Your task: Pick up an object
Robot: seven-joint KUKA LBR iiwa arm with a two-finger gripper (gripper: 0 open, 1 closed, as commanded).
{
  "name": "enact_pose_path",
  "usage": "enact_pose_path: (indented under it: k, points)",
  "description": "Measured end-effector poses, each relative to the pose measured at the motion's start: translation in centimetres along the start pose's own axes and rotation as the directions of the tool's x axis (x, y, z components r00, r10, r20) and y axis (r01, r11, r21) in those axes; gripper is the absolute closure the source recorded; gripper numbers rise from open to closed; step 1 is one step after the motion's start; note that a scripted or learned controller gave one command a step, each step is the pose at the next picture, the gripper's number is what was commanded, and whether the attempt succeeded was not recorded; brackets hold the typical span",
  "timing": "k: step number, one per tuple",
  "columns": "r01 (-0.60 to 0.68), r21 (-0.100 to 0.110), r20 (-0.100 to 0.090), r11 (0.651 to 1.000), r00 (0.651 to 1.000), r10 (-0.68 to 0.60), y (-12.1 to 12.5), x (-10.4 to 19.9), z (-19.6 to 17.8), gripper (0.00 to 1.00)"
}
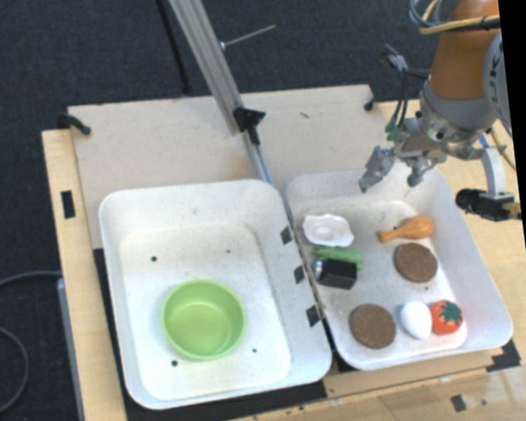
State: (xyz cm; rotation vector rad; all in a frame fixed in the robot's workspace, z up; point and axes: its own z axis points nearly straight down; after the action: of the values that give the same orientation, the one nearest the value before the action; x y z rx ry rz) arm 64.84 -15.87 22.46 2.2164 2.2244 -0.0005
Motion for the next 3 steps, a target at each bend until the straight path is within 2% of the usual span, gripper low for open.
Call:
enact_pose_path:
  k: [1, 3]
  points:
    - [0.000, 0.000, 0.001, 1.000, 1.000, 0.000, 0.0, 0.0, 0.0, 0.00]
    - [-0.001, 0.005, 0.000, 1.000, 1.000, 0.001, -0.2, 0.1, 12.3, 0.00]
